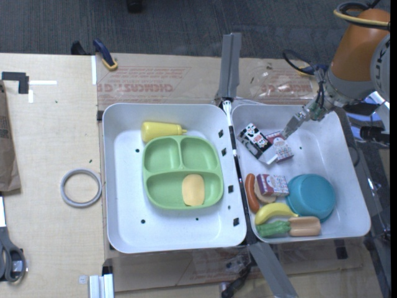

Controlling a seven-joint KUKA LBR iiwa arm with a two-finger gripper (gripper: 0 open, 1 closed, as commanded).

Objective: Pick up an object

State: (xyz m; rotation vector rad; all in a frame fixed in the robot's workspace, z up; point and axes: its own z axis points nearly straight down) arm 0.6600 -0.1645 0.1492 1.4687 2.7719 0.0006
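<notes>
Nearest you, at the front of the right bin (353, 185), sits a cluster: a banana (274, 212), a green vegetable (273, 229), a hot-dog bun (304, 226), a blue bowl (312, 195) and a sausage (250, 191). Further back lie a small carton (278, 151) and a black-and-white carton (254, 139), touching each other. The left bin (118, 185) holds a green tray (183, 169) with a yellow piece (193, 189) in 1 compartment, and a yellow bottle (162, 130) just behind it.

Your hand (293, 126) hangs low over the back of the right bin, just above the small carton. You cannot tell how its grip stands at this size, and nothing shows clearly held.

You are at the reach-and-grasp step, judging by that pose. Next you need to settle on the small carton without nudging its neighbour, close, then lift straight up.
</notes>
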